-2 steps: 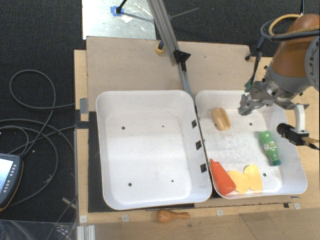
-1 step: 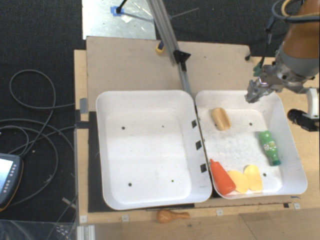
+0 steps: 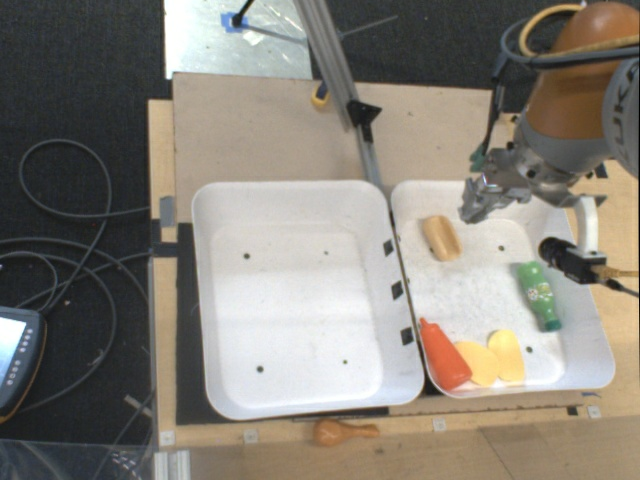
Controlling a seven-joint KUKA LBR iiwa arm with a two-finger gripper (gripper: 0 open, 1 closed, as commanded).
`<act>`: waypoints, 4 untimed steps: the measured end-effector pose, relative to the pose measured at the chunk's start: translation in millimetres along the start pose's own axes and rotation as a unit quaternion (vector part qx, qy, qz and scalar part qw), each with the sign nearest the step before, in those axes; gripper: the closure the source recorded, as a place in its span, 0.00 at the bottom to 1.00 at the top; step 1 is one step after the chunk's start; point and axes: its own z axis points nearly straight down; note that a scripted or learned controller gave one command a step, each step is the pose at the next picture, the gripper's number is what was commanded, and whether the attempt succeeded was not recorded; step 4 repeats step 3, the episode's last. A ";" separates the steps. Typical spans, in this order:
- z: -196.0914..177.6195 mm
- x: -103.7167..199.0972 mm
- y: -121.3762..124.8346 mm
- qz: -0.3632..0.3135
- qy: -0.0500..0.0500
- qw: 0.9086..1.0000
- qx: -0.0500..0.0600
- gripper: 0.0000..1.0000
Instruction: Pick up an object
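Observation:
The right bin (image 3: pixel 590 363) holds a tan bread-like piece (image 3: pixel 440 238) near its back left, a green bottle (image 3: pixel 538 294) on the right, an orange-red carrot-shaped piece (image 3: pixel 443 355) at the front left, and two yellow pieces (image 3: pixel 495 358) beside it. My gripper (image 3: pixel 478 206) hangs over the back of the right bin, a little to the right of and behind the tan piece. Nothing shows between its fingers.
The left bin (image 3: pixel 215 268) stands next to the right one, with a row of black clips (image 3: pixel 397 290) along the shared wall. A tan pear-shaped object (image 3: pixel 340 430) lies on the bench in front of the bins. A slanted metal pole (image 3: pixel 335 63) crosses behind.

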 end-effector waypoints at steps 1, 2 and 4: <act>13.9 48.3 -8.8 -0.001 0.000 1.000 0.000 1.00; 28.3 99.4 -25.3 -0.001 0.001 1.000 0.000 1.00; 22.0 156.5 -37.2 -0.001 0.001 1.000 -0.001 1.00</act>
